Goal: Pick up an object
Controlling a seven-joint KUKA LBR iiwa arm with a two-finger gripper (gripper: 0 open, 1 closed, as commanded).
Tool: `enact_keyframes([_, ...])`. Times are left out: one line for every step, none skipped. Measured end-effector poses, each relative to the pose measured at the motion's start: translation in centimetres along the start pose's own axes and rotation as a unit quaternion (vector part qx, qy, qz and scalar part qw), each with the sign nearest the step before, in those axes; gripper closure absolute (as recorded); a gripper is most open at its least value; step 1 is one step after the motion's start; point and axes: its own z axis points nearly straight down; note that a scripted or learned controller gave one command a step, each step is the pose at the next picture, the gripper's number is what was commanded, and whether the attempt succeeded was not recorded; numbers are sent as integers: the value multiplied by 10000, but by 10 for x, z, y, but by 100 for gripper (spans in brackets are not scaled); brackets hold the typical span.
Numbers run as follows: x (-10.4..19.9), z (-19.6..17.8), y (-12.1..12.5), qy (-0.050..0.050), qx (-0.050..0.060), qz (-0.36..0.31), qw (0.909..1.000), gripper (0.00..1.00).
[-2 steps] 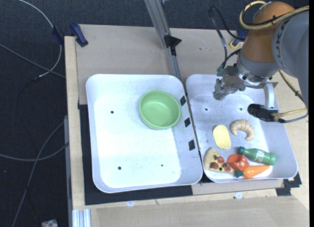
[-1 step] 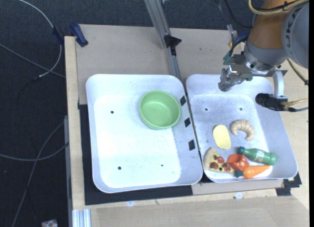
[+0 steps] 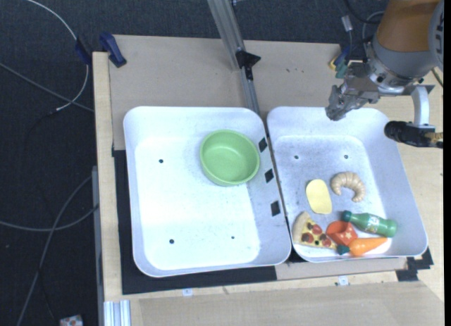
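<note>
Pale wood counter (image 3: 176,71), matte and flat, with two shallow white bins side by side on a black mat. Both bins are smooth moulded plastic with rounded corners and faintly speckled floors.

Left bin (image 3: 151,198): one green bowl (image 3: 229,157), round, glossy, thick-rimmed, sitting upright toward the far right of the floor.

Right bin (image 3: 310,138): toy food bunched in the near right corner.
- Croissant (image 3: 349,184), tan, ridged, curved into a crescent.
- Yellow oval piece (image 3: 318,196), flat and smooth, just left of the croissant.
- Pizza slice (image 3: 312,232), a wedge with red dots, at the near edge.
- Red lumpy piece (image 3: 342,233), touching the pizza slice; can't tell what it is.
- Green bottle (image 3: 370,224), lying on its side, with a white band.
- Orange carrot (image 3: 368,246), tapered, lying along the near rim beneath the bottle.

The gripper (image 3: 338,108) hangs over the far rim of the right bin, well apart from the toy cluster. It is dark grey metal, blocky and angular, below the arm's orange band. Its tip reads as one dark mass from here, so I cannot tell whether it is spread or closed. Nothing visible in it.

A ribbed aluminium post (image 3: 222,11) slants across the counter's far side.
</note>
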Motion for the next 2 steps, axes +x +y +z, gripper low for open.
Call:
enact_keyframes([55, 13, -20, 29, 102, -21, 9999, 100])
enact_keyframes([100, 13, -48, 26, 113, -19, 9999, 100])
